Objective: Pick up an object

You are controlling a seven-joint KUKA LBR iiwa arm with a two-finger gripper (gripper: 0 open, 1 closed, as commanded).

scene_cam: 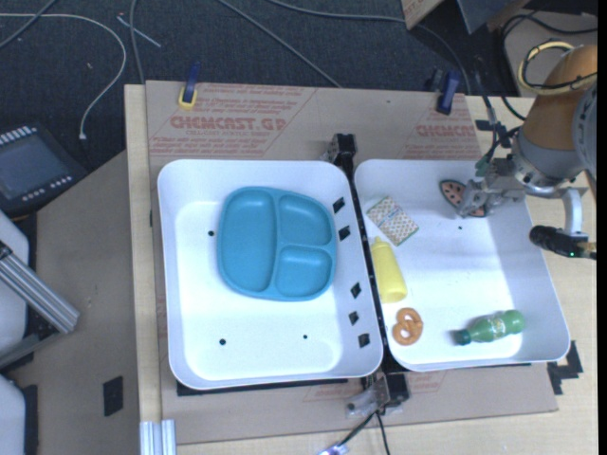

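Camera view shows the gripper [471, 200] low in the right bin [531, 254], at a small brownish object [452, 192] near the far wall; if it grips anything, I cannot tell. This object looks light and flat, best pinched across its edges.

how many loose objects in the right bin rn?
5. Checkered packet upper left, yellow piece below it, pretzel lower left, green bottle near the bottom edge, brown item by the gripper. The arm may hide more.
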